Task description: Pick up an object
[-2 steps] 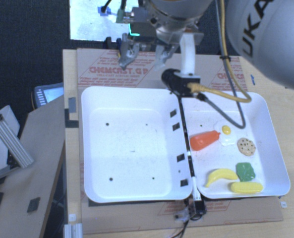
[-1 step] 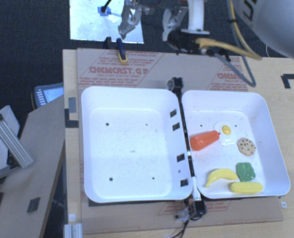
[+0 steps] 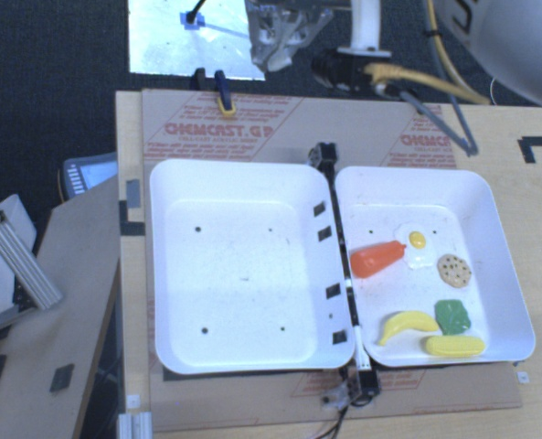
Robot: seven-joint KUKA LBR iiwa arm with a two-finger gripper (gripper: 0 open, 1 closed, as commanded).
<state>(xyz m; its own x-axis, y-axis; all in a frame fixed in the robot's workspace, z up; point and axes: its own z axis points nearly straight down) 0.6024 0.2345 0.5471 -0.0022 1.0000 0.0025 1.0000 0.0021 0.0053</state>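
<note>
The tabletop (image 3: pixel 526 126) carries two white bins side by side. The left bin (image 3: pixel 239 268) sits bare; the right bin (image 3: pixel 490 208) holds the toy food: an orange carrot (image 3: pixel 377 259) by the divider, a fried egg (image 3: pixel 417 241), a yellow banana (image 3: pixel 408 325), corn cob (image 3: pixel 454 345), green piece (image 3: pixel 452 315) and cookie (image 3: pixel 453 270). The gripper (image 3: pixel 278 35) hangs beyond the bins at the far edge; whether its jaws are parted, I cannot tell.

The left bin (image 3: pixel 239 263) lies open; six toys seemingly crowd the right bin (image 3: pixel 490 208).
</note>
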